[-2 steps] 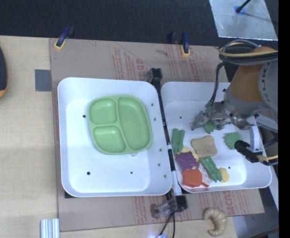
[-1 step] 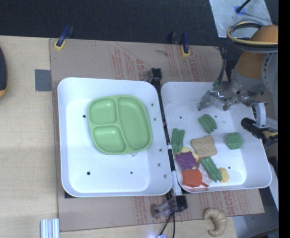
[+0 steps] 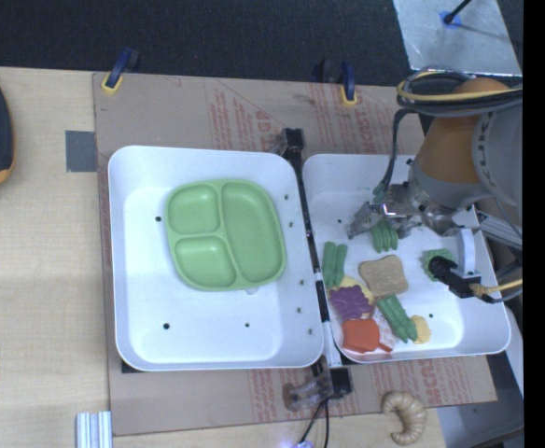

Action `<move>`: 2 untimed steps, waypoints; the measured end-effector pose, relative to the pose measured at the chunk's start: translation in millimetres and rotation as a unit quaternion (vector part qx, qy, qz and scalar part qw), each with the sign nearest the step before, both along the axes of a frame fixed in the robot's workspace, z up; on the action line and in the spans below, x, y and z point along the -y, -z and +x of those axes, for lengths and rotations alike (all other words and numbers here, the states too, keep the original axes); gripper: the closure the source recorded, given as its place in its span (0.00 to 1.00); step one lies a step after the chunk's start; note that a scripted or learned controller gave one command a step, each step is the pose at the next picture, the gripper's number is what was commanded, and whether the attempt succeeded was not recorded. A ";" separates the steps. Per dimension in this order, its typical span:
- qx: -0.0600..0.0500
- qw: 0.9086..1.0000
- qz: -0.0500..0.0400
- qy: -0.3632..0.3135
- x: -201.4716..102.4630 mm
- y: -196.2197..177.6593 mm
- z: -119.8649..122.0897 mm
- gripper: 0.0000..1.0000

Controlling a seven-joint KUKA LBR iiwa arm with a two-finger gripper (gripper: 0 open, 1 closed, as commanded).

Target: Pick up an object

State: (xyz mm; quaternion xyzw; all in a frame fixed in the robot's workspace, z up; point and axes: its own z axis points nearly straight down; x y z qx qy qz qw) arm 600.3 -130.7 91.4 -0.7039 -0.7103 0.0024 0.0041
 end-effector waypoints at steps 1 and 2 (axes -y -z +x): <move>0.002 1.000 -0.002 0.001 3.6 -11.1 2.2 1.00; 0.008 1.000 0.000 -0.001 -68.8 -106.7 12.7 1.00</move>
